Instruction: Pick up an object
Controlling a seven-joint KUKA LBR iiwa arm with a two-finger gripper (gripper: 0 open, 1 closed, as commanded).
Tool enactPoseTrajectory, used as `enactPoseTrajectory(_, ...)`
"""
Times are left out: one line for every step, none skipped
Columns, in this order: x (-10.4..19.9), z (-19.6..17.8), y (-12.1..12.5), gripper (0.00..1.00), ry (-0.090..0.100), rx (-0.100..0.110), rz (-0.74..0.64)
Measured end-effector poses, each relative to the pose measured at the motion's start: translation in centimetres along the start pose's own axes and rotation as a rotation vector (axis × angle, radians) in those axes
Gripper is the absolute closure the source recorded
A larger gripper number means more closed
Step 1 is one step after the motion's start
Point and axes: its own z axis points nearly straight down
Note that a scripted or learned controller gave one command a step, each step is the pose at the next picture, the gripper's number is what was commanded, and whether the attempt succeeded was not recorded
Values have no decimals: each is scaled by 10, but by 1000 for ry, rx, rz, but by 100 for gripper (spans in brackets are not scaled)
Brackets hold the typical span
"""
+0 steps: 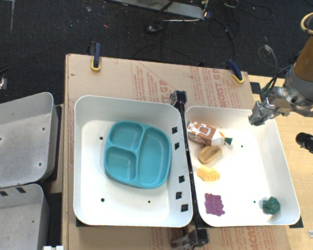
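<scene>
Approach looks to be the step in hand: the gripper (256,118) hangs over the far right corner of the right bin (282,169), carrying nothing, and whether its jaws are spread or pressed together I cannot tell at this size. Next it must pick a target and drop squarely over it. That bin holds a carton (204,133), tan piece (210,154) and yellow piece (208,175) along its left wall, a purple piece (214,204) at the near edge and a green lump (271,206) in the near right corner; the left bin (83,159) holds a teal tray (138,154).
</scene>
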Motion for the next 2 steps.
enactPoseTrajectory(0,-35,1,100,0,1,0)
enactPoseTrajectory(39,-29,-14,100,2,6,-2)
